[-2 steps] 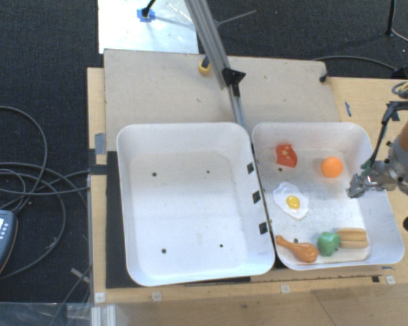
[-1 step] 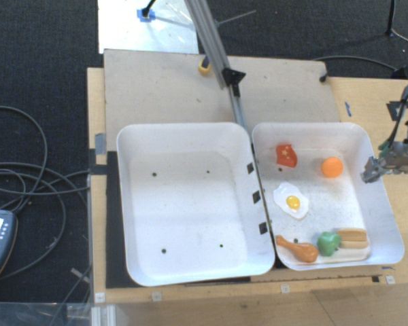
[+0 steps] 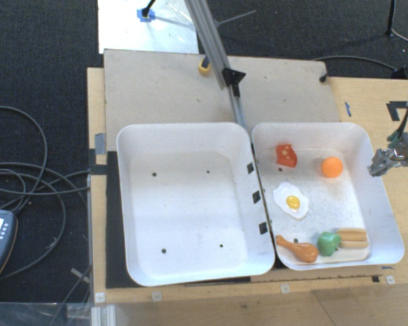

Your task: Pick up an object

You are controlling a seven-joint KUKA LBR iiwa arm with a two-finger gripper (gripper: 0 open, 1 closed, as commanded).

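End effector (image 3: 383, 163) at the right bin's rim (image 3: 374, 141), grip unreadable; round orange ball (image 3: 332, 167) nearby, nothing lifted yet.

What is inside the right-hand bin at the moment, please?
The right bin holds a red piece, orange ball, fried egg, drumstick, green piece and hot dog; nothing looks covered.

Lots of open floor in left bin (image 3: 183, 202). Right bin (image 3: 377, 202): open middle strip between orange ball (image 3: 332, 167) and fried egg (image 3: 292, 201). Front edge crowded by chicken leg (image 3: 298, 248), green pepper (image 3: 328, 242), hot dog (image 3: 352, 237). Red piece (image 3: 286, 155) near back wall.
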